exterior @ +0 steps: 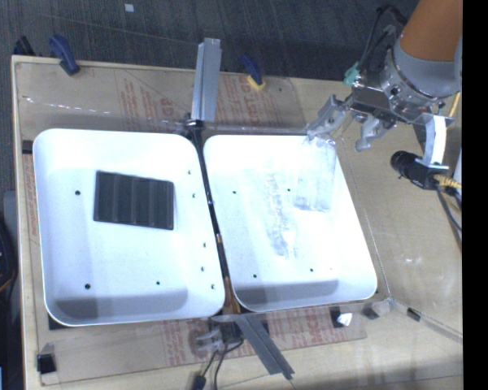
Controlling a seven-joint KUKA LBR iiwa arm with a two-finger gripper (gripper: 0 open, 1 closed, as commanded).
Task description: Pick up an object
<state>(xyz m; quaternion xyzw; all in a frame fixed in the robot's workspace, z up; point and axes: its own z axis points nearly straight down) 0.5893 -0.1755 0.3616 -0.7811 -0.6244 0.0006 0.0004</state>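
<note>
My gripper (344,130) hovers over the far right corner of the right bin (354,279), its two fingers spread apart and open. A clear plastic thing (315,181) lies just below it in that bin, its upper end right under the left fingertip (320,130); I cannot tell whether they touch. Nothing shows between the fingers. A second clear, crumpled piece (280,218) lies nearer the bin's middle. A black ridged rectangular pad (134,201) rests flat in the left bin (57,291).
A metal divider bar (206,80) stands between the bins at the back, and another bracket (256,344) at the front. Blue clamps (63,53) hold the board's far edge. Bare bench lies right of the right bin.
</note>
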